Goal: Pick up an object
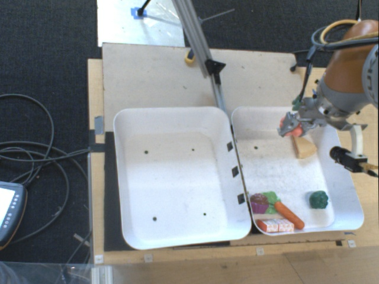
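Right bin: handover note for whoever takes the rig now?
Gripper: over the right bin, upper part; something orange-red shows at its tip, but a hold is not clear.
Tan block: just beside the gripper.
Near front edge: carrot, purple piece, green ball, small box.
Done: no confirmed pick.
Left: secure one object and lift it.

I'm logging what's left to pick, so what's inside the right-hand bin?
The right bin holds a tan block, a green lump, a carrot, a purple-and-green piece and an orange-white box. The gripper covers whatever lies beneath it.
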Controlling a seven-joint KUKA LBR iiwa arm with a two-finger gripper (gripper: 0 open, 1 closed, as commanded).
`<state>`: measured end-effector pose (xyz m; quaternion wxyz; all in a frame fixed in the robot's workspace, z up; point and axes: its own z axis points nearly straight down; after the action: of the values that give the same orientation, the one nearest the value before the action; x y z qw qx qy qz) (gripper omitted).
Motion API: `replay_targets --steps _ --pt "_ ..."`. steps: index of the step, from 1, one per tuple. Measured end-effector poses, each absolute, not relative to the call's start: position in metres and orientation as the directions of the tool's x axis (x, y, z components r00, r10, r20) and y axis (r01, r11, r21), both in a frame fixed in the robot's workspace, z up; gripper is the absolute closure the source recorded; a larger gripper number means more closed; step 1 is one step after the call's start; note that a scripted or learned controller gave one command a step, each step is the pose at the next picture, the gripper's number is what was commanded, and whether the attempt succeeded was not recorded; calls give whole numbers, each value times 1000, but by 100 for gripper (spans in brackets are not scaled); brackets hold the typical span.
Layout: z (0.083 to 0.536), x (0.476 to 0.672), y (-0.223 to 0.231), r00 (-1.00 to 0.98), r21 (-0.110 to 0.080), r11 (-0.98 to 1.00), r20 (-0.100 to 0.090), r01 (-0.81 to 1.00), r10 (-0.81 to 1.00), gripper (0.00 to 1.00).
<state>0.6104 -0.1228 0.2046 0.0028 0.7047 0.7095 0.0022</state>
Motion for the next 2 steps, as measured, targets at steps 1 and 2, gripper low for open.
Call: replay_targets --steps 1,2 --pt "212 611 -123 -6 2 6 0 1000 1000 100" --pt "226 615 -73 -11 3 11 2 1000 1000 100"
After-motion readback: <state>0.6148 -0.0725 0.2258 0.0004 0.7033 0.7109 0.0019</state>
